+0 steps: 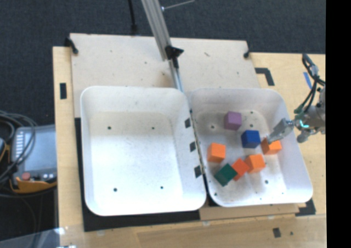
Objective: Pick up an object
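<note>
Orange is the colour closest to the end effector (278, 133): a small orange block (272, 146) sits right at its tip, near the right wall of the right bin (296, 184). From where I stand I cannot tell how its grasping parts are set, nor whether the block is actually caught. Just beyond that block, on the far side from the arm, lies a blue cube (250, 138), with a purple cube (233, 120) further off. To do this well, I'd say the tip should centre squarely over the orange block and drop straight, keeping clear of the bin wall and the blue cube.
</note>
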`<state>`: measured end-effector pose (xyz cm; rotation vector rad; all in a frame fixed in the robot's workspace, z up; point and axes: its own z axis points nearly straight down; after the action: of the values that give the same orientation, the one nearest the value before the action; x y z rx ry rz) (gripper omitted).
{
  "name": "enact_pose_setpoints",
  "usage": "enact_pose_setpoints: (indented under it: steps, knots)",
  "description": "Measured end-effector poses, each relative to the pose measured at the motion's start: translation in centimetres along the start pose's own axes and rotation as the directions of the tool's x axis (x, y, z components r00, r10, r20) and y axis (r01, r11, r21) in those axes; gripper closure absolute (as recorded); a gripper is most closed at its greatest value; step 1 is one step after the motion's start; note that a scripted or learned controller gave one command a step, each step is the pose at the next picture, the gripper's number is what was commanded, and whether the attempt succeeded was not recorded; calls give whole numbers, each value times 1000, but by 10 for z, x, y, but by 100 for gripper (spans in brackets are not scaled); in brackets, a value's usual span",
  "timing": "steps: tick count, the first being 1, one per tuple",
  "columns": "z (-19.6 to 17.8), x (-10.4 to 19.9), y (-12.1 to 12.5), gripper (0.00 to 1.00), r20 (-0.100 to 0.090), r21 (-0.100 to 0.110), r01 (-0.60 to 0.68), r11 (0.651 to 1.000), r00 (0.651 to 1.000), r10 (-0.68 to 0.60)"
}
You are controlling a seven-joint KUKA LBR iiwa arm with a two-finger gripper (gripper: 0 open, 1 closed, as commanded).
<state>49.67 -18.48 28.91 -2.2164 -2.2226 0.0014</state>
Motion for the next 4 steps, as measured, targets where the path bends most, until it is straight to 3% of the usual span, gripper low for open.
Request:
enact_pose_setpoints:
  steps: [1, 2, 4]
  knots:
    - [-2, 0, 1, 0, 1, -4, -1, 1000, 1000, 1]
    - [61, -1, 2, 0, 2, 3, -5, 1000, 1000, 5]
    - [160, 0, 1, 0, -1, -6, -5, 1000, 1000, 5]
